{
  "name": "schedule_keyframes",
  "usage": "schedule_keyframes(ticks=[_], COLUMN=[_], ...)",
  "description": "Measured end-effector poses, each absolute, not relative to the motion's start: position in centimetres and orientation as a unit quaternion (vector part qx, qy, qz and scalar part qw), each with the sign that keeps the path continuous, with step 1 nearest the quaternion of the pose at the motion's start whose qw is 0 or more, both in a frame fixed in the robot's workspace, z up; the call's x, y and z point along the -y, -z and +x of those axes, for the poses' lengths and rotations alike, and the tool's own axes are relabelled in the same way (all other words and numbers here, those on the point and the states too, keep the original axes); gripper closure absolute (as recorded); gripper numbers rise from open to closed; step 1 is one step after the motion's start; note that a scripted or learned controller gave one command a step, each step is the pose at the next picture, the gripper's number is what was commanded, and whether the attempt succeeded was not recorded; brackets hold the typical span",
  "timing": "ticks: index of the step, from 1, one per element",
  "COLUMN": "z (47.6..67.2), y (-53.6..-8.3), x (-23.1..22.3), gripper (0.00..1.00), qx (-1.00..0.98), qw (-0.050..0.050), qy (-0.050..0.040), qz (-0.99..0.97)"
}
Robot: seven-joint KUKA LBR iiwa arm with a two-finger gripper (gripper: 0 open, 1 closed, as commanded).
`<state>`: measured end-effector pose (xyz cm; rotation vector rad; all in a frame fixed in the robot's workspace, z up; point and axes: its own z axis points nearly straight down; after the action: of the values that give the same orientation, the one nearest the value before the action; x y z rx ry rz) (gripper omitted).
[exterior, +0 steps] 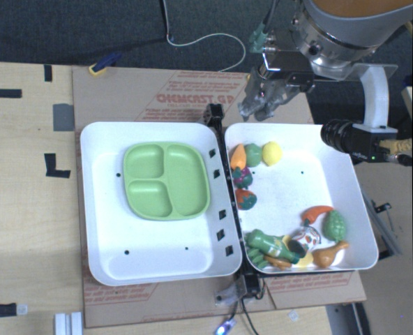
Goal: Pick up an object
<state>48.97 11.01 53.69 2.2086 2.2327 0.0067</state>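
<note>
The end effector [261, 107] hangs past the right bin's [346, 180] far rim; whether spread, nobody can tell. Approach step: next it must descend onto a toy, perhaps the yellow ball [271, 153].

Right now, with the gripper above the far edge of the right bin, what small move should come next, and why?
Probably bring the gripper a little toward the camera and down, over the yellow ball. The gripper hangs above the cardboard just past the right bin, with nothing between its fingers. The ball is the nearest toy and lies slightly apart from the carrot.
</note>
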Motion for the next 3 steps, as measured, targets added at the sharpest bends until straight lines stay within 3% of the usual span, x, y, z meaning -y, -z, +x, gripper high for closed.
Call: schedule_keyframes(ticks=[1,2,3], z=[52.1,53.2,55.0], y=[-36.0,-29.9,-45.9], x=[-4.5,-1.7,-9.1], gripper=[1.0,1.0,1.0], qx=[-0.705,-0.706,-0.711], qw=[-0.005,-0.002,0.005], qy=[0.008,0.0033,-0.0082], qz=[0.709,0.708,0.703])
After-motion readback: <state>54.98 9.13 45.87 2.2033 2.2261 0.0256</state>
